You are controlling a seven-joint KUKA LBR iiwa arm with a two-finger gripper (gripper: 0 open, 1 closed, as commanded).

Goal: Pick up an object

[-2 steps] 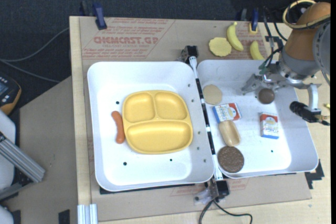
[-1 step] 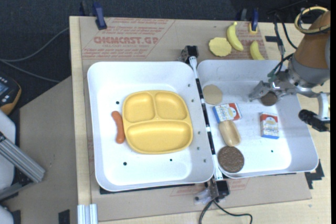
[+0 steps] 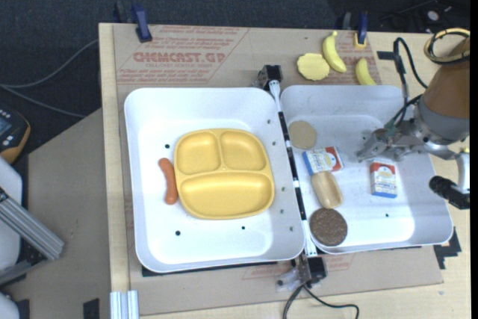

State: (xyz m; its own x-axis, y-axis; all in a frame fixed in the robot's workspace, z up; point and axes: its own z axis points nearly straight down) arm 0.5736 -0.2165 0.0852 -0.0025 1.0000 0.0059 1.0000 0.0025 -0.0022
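A divided plate (image 3: 222,174) lies in the left bin (image 3: 142,123), sausage (image 3: 169,180) beside it.

Bright even overhead light, soft shadows, slight overall blur.

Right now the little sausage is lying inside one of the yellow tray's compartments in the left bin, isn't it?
Not quite. The camera view shows the sausage lying on the left bin floor, just beside the yellow tray's left edge, not inside a compartment.

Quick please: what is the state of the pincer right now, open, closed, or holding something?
Pincer: cannot be told; it hangs over the right bin, with nothing visibly held.
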